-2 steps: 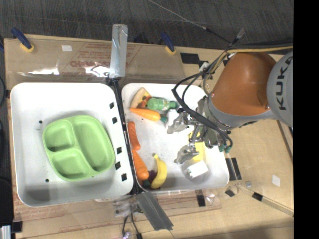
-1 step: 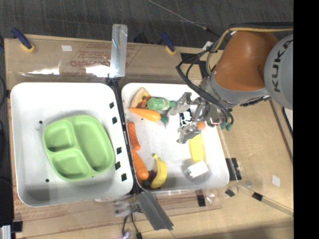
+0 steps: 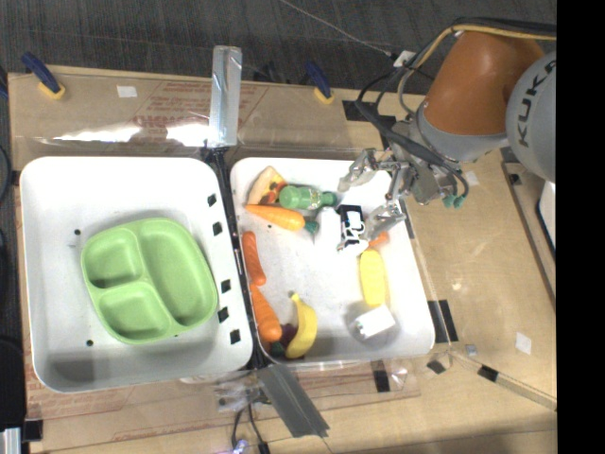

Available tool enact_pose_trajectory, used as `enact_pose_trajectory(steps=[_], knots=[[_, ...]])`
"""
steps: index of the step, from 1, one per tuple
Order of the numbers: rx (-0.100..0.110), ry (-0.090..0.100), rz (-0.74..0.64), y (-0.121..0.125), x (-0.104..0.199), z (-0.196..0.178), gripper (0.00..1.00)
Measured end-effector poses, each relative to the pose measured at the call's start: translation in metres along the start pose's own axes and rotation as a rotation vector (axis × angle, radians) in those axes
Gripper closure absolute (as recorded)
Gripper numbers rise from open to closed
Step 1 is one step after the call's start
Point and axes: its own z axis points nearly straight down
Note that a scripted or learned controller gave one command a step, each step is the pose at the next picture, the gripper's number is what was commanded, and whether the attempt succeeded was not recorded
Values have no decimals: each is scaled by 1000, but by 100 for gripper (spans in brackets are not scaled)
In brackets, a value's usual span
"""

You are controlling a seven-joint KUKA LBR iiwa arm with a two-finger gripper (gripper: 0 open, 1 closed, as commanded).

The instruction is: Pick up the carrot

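Note:
The carrot (image 3: 275,218), orange and tapered, lies on its side in the upper left part of the right bin (image 3: 321,253), just below a green bottle (image 3: 304,198). My gripper (image 3: 375,195) hangs over the bin's upper right corner, to the right of the carrot and well apart from it. It is open, with nothing between its fingers. A small black and white object (image 3: 352,225) lies just below and left of the gripper.
Two long orange-red pieces (image 3: 251,258) (image 3: 266,316) lie along the right bin's left wall. A banana (image 3: 302,327), a yellow piece (image 3: 373,277) and a white block (image 3: 371,323) sit nearer the front. A green divided plate (image 3: 146,277) is in the left bin (image 3: 47,197).

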Motion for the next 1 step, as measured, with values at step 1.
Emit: enact_pose_trajectory(steps=[1], knots=[[-1,-3,-66,20,-30,-38,0]])
